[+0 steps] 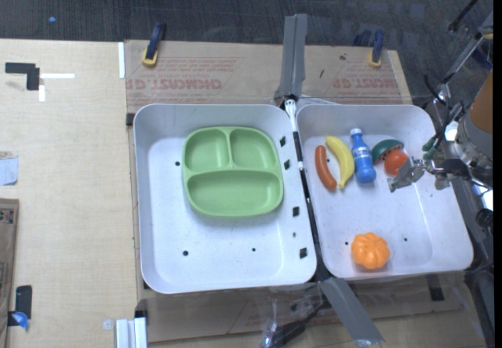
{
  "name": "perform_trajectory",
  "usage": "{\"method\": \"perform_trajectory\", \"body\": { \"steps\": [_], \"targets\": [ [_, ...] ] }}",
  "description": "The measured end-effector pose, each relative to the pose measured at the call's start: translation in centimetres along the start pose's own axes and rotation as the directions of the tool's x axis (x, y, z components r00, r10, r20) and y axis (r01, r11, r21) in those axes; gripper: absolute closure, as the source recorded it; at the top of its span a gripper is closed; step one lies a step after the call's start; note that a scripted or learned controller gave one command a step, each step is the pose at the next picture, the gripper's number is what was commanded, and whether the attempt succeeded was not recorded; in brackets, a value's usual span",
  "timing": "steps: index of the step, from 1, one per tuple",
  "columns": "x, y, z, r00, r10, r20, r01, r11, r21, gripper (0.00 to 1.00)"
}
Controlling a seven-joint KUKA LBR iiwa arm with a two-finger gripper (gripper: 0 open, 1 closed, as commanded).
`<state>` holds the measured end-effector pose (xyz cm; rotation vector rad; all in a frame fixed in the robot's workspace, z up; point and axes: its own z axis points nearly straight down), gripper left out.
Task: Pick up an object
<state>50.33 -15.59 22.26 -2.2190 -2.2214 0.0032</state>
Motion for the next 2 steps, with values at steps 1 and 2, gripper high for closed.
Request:
{"method": "perform_trajectory", "body": {
  "steps": [1,2],
  "targets": [
    [-0.7,8.8,11.7,0.991,-0.132,0.001,0.132,0.991,-0.003,0.0],
    [0.3,11.1,13.0,0.981,-0.195,0.002,0.195,0.981,-0.003,0.0]
  ]
}}
